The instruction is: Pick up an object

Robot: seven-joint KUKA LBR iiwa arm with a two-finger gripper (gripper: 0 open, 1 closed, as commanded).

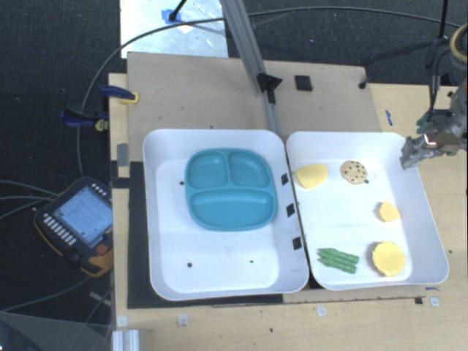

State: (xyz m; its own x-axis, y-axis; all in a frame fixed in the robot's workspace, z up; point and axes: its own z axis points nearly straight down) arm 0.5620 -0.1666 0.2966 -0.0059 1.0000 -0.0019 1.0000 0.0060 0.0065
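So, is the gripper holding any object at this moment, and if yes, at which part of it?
Nothing is held. The gripper sits at the right bin's upper right rim, and nothing shows between its fingers. The cookie lies apart from it in the bin.

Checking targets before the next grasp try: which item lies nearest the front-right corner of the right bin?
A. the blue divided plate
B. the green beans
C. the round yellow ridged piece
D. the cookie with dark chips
C: the round yellow ridged piece sits by the front-right corner of the right bin, with the green beans to its left and the cookie farther back.
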